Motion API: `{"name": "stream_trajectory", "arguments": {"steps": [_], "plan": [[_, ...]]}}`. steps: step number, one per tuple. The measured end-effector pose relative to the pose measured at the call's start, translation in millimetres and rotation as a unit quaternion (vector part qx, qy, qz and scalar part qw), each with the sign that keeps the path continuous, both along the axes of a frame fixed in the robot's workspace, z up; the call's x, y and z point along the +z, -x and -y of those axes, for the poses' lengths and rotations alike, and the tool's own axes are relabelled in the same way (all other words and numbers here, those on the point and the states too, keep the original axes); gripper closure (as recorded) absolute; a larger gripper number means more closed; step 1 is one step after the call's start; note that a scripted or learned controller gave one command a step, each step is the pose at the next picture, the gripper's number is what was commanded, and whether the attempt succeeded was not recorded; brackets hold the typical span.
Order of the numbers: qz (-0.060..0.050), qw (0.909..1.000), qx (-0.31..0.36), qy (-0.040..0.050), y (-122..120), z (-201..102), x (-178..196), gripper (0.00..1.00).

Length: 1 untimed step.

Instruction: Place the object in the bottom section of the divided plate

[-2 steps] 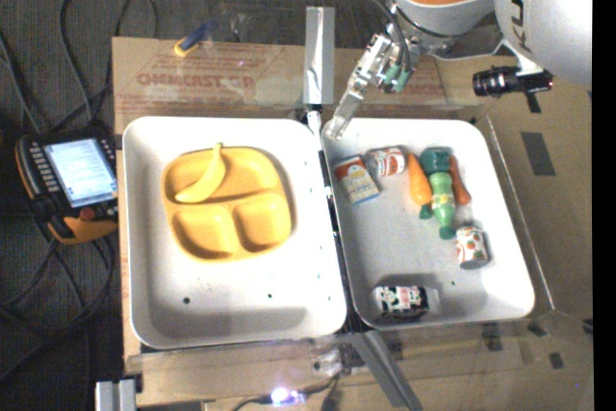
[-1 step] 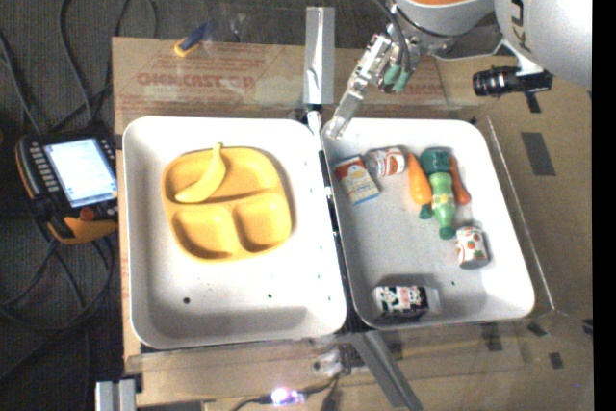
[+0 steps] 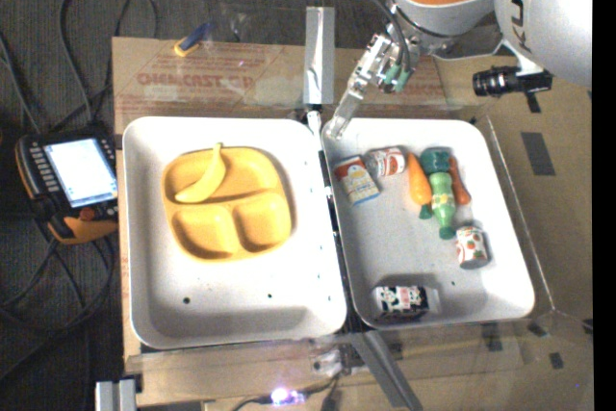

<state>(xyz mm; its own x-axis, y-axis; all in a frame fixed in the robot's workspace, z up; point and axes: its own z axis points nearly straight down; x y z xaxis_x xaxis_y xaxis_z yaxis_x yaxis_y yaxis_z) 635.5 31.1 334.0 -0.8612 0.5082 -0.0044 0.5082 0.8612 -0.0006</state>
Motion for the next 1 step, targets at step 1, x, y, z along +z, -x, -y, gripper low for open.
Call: {"name": "stream_trajectory", "arguments": {"steps": [1], "plan": [[0.0,1.0,0.0,0.0,0.0,0.0,0.0,0.0]]}}
